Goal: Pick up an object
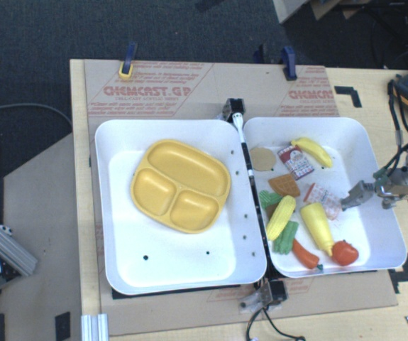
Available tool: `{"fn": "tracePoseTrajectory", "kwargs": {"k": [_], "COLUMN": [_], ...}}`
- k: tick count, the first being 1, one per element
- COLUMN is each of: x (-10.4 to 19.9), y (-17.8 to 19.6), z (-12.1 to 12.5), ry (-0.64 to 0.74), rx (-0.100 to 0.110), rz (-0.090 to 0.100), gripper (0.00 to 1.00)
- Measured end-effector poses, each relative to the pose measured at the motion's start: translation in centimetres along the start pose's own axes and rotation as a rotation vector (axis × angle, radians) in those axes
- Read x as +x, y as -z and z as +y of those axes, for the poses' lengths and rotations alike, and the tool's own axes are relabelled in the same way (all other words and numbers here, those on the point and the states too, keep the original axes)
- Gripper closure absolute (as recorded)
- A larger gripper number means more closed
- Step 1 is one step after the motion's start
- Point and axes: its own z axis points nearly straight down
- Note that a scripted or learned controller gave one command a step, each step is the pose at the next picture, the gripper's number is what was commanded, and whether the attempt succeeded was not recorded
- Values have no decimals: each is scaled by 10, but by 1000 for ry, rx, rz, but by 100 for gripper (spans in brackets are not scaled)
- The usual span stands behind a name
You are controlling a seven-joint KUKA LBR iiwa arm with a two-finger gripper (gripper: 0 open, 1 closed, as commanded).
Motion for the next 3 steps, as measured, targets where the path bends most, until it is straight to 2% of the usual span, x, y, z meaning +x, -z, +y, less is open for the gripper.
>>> {"fn": "tracePoseTrajectory", "kwargs": {"k": [1,2,3], "x": [0,1,0], "y": [-50,-103,-89], "z": [9,9,10], "ry": [1,0,-2], "rx": [4,4,-2], "rz": [2,2,-1], "gripper": [0,0,100]}}
